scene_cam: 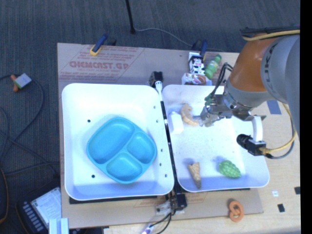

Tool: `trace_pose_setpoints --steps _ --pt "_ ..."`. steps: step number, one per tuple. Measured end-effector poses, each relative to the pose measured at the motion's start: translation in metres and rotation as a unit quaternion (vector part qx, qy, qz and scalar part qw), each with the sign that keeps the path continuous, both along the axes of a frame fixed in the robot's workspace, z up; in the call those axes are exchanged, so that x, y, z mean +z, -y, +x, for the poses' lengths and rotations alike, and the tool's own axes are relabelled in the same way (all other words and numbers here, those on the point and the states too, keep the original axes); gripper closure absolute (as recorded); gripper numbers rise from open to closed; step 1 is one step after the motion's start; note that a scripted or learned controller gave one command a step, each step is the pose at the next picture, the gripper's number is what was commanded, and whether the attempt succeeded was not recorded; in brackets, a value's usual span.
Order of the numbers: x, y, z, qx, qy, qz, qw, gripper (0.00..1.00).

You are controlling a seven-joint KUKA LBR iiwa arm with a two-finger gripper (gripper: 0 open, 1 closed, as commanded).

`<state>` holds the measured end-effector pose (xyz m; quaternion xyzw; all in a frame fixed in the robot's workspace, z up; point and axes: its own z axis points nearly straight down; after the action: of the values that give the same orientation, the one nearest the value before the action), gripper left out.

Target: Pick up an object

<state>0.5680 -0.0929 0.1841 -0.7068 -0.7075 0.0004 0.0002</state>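
From the blue divided plate (122, 149) in the left bin (73, 96) across to the right bin (258, 179), the tan croissant-like piece (188, 115) lies touching the gripper (208, 119) on its left, so a grasp could slip past; jaw state cannot be told.

Two shallow white bins sit side by side on a bench. The left bin (78, 99) holds a blue divided plate (122, 149). In the right bin (253, 177), the gripper (208, 119) is low beside a tan pastry-like item (187, 114) at the far left; a cone-shaped piece (195, 173) and green bunch (229, 168) lie near.
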Motion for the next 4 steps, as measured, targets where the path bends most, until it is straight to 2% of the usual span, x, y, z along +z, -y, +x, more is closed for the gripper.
trace_pose_setpoints --steps 1,2,3,4 --pt "0.035 -0.017 -0.051 0.0 0.0 0.0004 1.0 1.0" --pt "0.04 -0.026 -0.042 0.0 0.0 0.0004 1.0 1.0" --pt "0.042 -0.045 -0.047 0.0 0.0 0.0005 1.0 1.0" --pt "0.039 -0.067 -0.067 0.0 0.0 -0.0003 1.0 1.0"
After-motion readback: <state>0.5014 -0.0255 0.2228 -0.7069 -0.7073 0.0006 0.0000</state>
